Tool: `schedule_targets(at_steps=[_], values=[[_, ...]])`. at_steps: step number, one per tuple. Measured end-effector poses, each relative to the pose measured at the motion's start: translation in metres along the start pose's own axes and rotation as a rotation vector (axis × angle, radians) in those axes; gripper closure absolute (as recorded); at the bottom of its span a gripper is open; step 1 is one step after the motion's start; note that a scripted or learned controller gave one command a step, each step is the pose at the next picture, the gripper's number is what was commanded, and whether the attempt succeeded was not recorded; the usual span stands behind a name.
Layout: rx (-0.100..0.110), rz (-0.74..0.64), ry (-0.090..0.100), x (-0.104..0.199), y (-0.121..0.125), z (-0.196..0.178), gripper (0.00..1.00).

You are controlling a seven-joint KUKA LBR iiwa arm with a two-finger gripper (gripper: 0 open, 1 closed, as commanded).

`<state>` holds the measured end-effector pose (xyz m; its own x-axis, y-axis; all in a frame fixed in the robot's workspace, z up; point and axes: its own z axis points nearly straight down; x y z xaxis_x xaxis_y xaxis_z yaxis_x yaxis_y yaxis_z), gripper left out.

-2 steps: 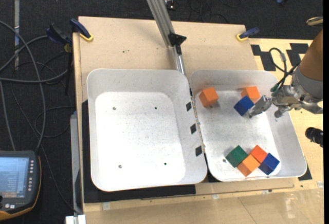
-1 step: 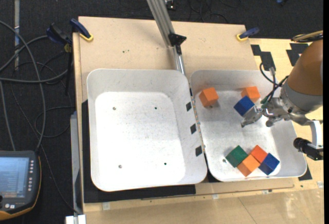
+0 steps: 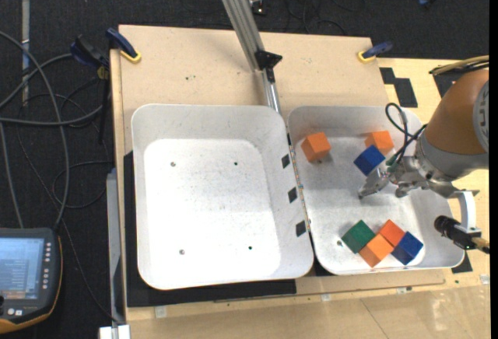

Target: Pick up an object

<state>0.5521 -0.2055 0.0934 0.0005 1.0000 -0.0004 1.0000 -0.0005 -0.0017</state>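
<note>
Camera view: hand [image 3: 373,188] low over right bin [image 3: 327,124], just below blue cube [image 3: 369,160]. Fingers close together, nothing visible between them; contact with bin floor unclear. Orange cube [image 3: 315,147] left of blue cube, another orange cube [image 3: 379,141] just above it. Green, orange, blue cluster [image 3: 381,242] below hand.

A robotics lab: a plywood counter [image 3: 233,57] clamped at its corners, loose cables [image 3: 47,108] on dark carpet left of it, a teach pendant [image 3: 27,275] nearby.
</note>
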Motion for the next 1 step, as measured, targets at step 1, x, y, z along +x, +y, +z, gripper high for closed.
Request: schedule_targets(at_steps=[1], values=[[-0.004, 0.000, -0.001, -0.0004, 0.0009, -0.0122, 1.00]])
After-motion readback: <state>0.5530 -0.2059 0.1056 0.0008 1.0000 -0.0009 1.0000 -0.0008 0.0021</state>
